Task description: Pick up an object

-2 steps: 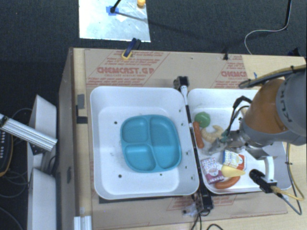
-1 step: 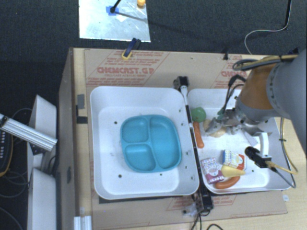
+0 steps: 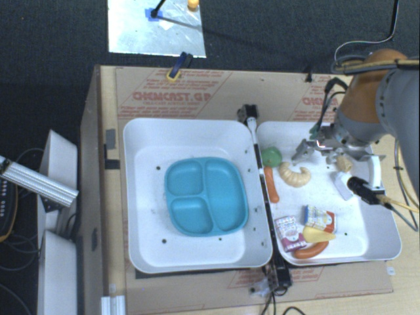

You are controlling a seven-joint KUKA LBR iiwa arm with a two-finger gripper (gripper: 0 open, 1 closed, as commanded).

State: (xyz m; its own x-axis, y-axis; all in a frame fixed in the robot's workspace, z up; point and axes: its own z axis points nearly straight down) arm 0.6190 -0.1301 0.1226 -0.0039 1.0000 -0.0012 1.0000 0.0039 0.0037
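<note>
**Dark carpet, a brown bench, and a gripper low over the right bin**

Dark carpet (image 3: 52, 44) surrounds a brown bench (image 3: 164, 94) with red lettering, which bears two white bins side by side. The left bin (image 3: 141, 136) holds a blue divided tray (image 3: 205, 195), lying flat near its middle.

The arm (image 3: 394, 104), grey with an orange band, reaches in from the right and is cut off at the frame edge. Its gripper (image 3: 319, 151) sits low over the upper part of the right bin (image 3: 367, 235). From this slant the metal parts blur together, so it cannot be told whether the gripper is open or closed, nor whether it grips anything.

The loose things all lie in the right bin. A pale curved piece (image 3: 295, 174), shaped like a croissant, lies just below and left of the gripper; whether the two touch is unclear. A green piece (image 3: 270, 155) rests by the left wall, with an orange stick (image 3: 271, 184) below it along that wall. A tan lump (image 3: 343, 163) shows just right of the gripper, too small to identify.

Toward the near edge, a red and white packet (image 3: 289, 231), a colourful packet (image 3: 319, 216), a yellow piece (image 3: 316, 233) and a red sausage shape (image 3: 308, 251) crowd together and overlap, so their outlines are hard to separate.

On the carpet beyond the bench lies a shiny sheet (image 3: 156, 25) with a small yellow ball (image 3: 192, 3) on it.
</note>
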